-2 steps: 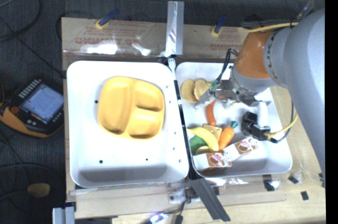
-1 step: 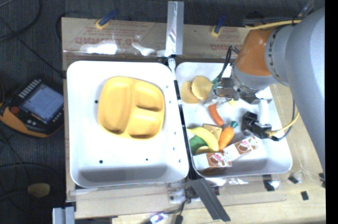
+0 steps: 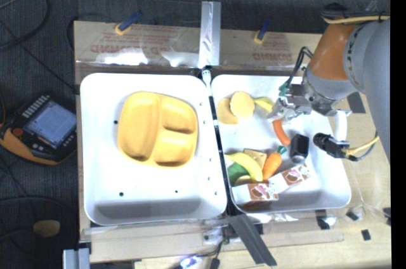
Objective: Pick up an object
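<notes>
Objects for picking lie heaped in the right bin (image 3: pixel 339 195), and the gripper (image 3: pixel 287 108) hangs low over that bin's upper right part, reaching in from the right on the grey arm (image 3: pixel 374 65) with its orange band (image 3: pixel 330 58). Whether the gripper is gripping anything cannot be told from this slant; nothing shows plainly between its tips. Just below it lies a small red-orange piece (image 3: pixel 281 132), and just beside that, toward the bin's right side, a dark cylindrical thing (image 3: pixel 299 146). To the gripper's left a pale yellow round slice (image 3: pixel 242 104) overlaps a second pale round piece (image 3: pixel 224 112) near the bin's left wall, with a small yellow item (image 3: pixel 264 103) between the slice and the gripper. Lower in the bin a banana (image 3: pixel 249 164) rests against a green piece (image 3: pixel 236 173), an orange carrot (image 3: pixel 271 165) stands tilted beside them, and two small brown-and-white cartons (image 3: pixel 263 190) (image 3: pixel 295 176) lie near the bottom wall. The left bin (image 3: pixel 101 198) holds a yellow divided tray (image 3: pixel 157 128) at its middle. Off the bench to the left, on the dark floor, sits a handheld pendant (image 3: pixel 39 129) with a screen.
</notes>
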You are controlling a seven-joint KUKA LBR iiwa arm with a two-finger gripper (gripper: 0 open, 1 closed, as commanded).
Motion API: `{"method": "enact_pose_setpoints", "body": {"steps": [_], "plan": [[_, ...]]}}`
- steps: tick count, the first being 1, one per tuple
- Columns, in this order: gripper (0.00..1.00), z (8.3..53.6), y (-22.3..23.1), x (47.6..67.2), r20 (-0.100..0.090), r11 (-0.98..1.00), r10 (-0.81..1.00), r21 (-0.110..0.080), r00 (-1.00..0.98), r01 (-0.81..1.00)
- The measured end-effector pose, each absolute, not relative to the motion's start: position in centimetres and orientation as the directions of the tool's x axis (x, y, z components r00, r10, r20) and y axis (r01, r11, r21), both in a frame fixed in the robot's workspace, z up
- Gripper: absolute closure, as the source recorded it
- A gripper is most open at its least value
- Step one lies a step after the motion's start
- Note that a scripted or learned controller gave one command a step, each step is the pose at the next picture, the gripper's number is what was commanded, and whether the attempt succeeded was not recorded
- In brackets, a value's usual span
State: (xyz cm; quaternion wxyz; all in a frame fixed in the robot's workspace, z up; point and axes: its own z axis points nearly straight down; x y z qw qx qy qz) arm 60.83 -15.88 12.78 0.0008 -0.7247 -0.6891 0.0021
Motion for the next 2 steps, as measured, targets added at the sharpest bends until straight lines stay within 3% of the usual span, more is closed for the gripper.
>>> {"method": "enact_pose_setpoints", "body": {"steps": [1,2], "plan": [[1.0,13.5,-15.9,60.8,-0.002,-0.049,0.999,-0.008,0.049,0.999],[1.0,18.7,-12.7,63.5,-0.002,-0.117,0.993,-0.004,0.117,0.993]]}}
